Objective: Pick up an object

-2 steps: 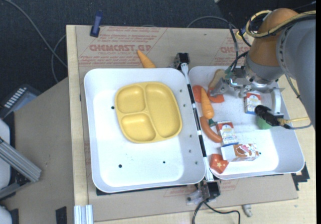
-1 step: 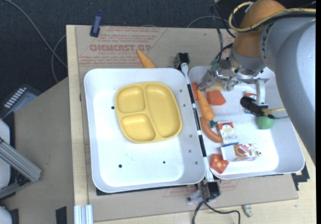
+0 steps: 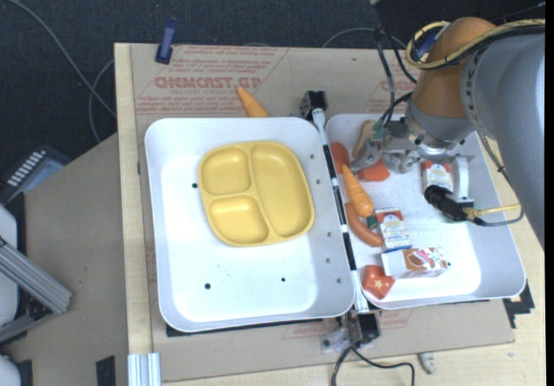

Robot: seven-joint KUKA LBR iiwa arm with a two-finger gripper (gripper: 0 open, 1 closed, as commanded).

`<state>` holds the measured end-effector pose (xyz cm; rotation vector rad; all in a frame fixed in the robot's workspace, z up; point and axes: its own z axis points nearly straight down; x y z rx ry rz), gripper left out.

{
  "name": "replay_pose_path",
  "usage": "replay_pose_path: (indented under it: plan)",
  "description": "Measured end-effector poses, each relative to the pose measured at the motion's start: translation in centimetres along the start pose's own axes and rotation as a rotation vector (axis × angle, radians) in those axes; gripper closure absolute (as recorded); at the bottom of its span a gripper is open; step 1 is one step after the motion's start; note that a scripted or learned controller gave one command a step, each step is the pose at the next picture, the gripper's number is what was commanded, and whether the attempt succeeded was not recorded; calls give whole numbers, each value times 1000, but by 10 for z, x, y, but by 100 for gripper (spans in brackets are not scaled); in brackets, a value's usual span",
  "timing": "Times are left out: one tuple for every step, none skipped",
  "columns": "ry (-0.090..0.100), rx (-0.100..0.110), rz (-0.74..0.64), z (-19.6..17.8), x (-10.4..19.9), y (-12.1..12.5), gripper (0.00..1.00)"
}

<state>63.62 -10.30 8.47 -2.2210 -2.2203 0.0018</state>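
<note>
The nearest candidate for the pick is a small red-orange piece (image 3: 374,172), lying near the far edge of the right bin (image 3: 493,263), toward the bin's left rim. The gripper (image 3: 378,153) is hovering just above and beside this piece; whether it is touching the piece cannot be determined, and whether the gripper is spread or pressed together cannot be told from this slanted view. Nothing is visibly being held.

Other candidates are lying along the right bin's left rim: a carrot (image 3: 356,194) running lengthwise, a red pepper-like piece (image 3: 364,233) touching it toward the near side, and a red tomato-like piece (image 3: 377,281) at the near left corner. Two small cartons (image 3: 394,228) (image 3: 415,261) are lying near the bin's middle, and another small packet (image 3: 437,177) is sitting under the wrist.

Recommended procedure, as a judgement:
- Centre over the red-orange piece before descending, since the carrot's far end is lying close by and could be caught.
- Descend straight down; a slanted approach is likely to push the piece against the bin's rim.
- Keep the trailing cable (image 3: 472,207) clear of the cartons.
- Lift slowly and verify the hold.

The left bin (image 3: 173,228) is carrying a yellow divided plate (image 3: 256,192), which is not involved.
</note>
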Motion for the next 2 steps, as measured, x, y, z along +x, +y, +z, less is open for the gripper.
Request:
replay_pose_path:
  plan:
    - [-1, -4, -2, -6, 11, 31, 0]
    - [-2, -7, -2, -17, 11, 31, 100]
